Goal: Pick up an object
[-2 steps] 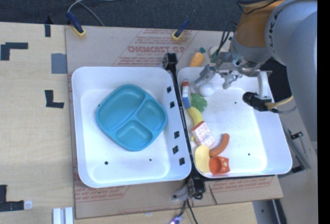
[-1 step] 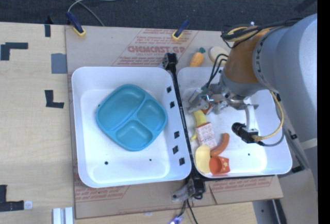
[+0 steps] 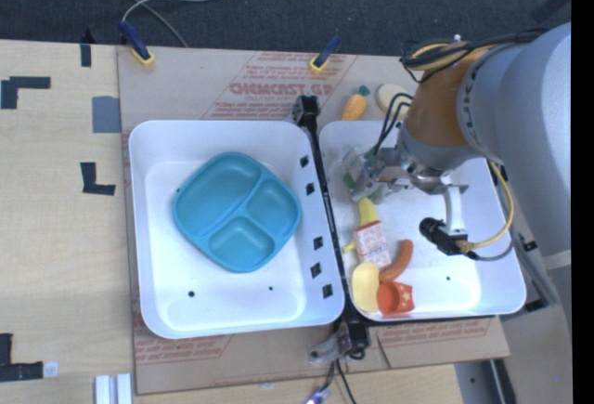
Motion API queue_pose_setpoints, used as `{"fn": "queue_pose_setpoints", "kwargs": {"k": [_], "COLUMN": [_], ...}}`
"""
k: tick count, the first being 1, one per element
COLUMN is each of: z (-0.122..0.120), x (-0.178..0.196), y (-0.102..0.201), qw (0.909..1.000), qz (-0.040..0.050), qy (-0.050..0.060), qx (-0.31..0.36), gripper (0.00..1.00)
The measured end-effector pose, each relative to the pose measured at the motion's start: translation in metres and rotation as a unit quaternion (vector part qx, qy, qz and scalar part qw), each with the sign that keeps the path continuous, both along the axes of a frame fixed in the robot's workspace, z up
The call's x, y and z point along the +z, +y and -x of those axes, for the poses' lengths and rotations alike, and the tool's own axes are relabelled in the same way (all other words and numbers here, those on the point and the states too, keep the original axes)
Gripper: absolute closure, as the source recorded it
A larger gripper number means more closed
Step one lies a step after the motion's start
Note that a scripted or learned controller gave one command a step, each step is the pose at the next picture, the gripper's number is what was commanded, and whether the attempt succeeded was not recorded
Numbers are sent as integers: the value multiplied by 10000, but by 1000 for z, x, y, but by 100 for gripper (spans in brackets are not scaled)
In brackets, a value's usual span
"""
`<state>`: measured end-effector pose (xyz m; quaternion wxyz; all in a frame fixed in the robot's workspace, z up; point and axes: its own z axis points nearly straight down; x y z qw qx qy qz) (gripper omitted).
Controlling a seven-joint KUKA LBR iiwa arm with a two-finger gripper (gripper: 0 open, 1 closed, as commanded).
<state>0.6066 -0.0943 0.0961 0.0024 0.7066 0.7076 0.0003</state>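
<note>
My gripper (image 3: 364, 172) reaches down into the upper left part of the right bin (image 3: 483, 286), over a small greenish object (image 3: 354, 175) there. The arm's grey body and orange band cover the area above it. Just below the gripper lies a yellow banana-shaped toy (image 3: 367, 211). Below that lie a pink-and-white packet (image 3: 372, 242), an orange sausage-shaped toy (image 3: 398, 260), a yellow rounded toy (image 3: 365, 281) and a red piece (image 3: 397, 297).
The left bin (image 3: 158, 300) holds a blue divided plate (image 3: 238, 210). A small orange carrot toy (image 3: 355, 104) and a pale round piece (image 3: 386, 97) lie on the cardboard behind the right bin. A black cable loops over the right bin's middle.
</note>
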Motion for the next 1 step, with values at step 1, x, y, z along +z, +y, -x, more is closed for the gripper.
{"fn": "queue_pose_setpoints", "kwargs": {"k": [1], "z": [6], "x": [89], "y": [35], "qw": [10000], "qz": [-18], "qy": [10], "qx": [10], "gripper": [100]}}
